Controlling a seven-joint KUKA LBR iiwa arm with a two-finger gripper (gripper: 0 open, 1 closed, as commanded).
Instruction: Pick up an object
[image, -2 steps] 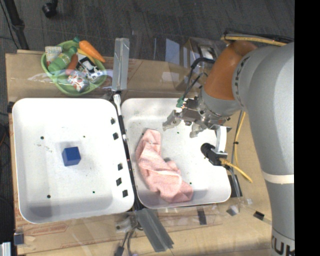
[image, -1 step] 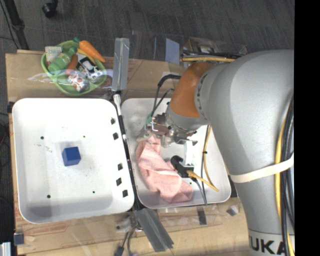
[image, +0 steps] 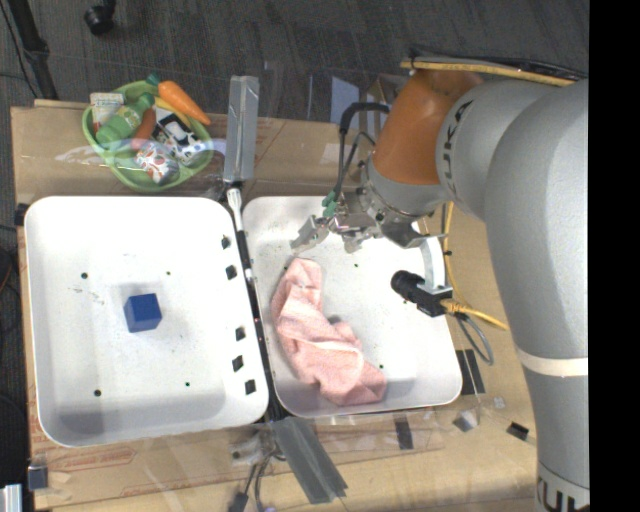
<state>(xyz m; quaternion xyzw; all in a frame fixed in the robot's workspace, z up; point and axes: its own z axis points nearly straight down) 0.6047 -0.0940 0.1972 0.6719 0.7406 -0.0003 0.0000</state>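
The KUKA arm's gripper (image: 322, 229) hovered at twelve o'clock over the right bin (image: 425, 345), its fingers spread and holding nothing. A crumpled pink cloth (image: 318, 335) lay in that bin toward seven o'clock, while a blue cube (image: 143, 311) sat near the centre of the left bin (image: 60, 250), below a green bowl (image: 130, 175) of toys at its twelve o'clock

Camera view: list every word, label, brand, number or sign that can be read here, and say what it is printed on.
"KUKA", partly legible, in dark letters running along the grey arm beside its orange band.
Printed packaging in the green bowl beyond the left bin: too small and blurred to read.
Nothing written on the blue cube, pink cloth or white bins.
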